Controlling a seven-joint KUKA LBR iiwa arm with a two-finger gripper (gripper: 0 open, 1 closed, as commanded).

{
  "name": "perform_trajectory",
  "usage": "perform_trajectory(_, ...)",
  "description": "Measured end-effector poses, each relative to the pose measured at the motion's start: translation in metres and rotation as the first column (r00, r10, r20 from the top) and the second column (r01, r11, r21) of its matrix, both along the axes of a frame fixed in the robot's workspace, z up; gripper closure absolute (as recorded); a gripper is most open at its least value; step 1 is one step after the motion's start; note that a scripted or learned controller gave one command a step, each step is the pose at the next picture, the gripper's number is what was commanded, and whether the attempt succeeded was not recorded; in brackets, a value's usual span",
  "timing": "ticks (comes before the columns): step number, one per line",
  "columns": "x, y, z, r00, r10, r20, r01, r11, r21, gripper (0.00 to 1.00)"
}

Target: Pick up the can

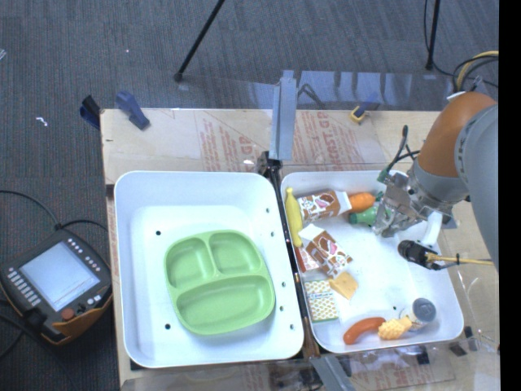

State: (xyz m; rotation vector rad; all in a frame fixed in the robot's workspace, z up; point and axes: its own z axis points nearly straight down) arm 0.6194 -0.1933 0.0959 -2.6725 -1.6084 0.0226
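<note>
My gripper hangs at the right bin's two o'clock; spread, I cannot tell. The can stands at five o'clock: descend centered, avoiding the neighboring corn.

From my seat the bench shows as a pale board printed with red lettering, its bare part running along the twelve o'clock side. Two shallow white bins sit directly on it, side by side and touching along the middle. The left bin takes the nine o'clock half, the right bin the three o'clock half. A grey upright post stands at twelve o'clock, right where the bins meet. A small yellow clip lies on the board toward one o'clock.
</note>
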Motion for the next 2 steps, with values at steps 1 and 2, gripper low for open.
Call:
perform_trajectory(1, 0.000, 0.001, 0.000, 1.000, 0.001, -0.001, -0.001, 1.000, 0.001, 0.00)
perform_trajectory(2, 0.000, 0.003, -0.013, 1.000, -0.025, 0.012, 0.025, 1.000, -0.009, 0.00)
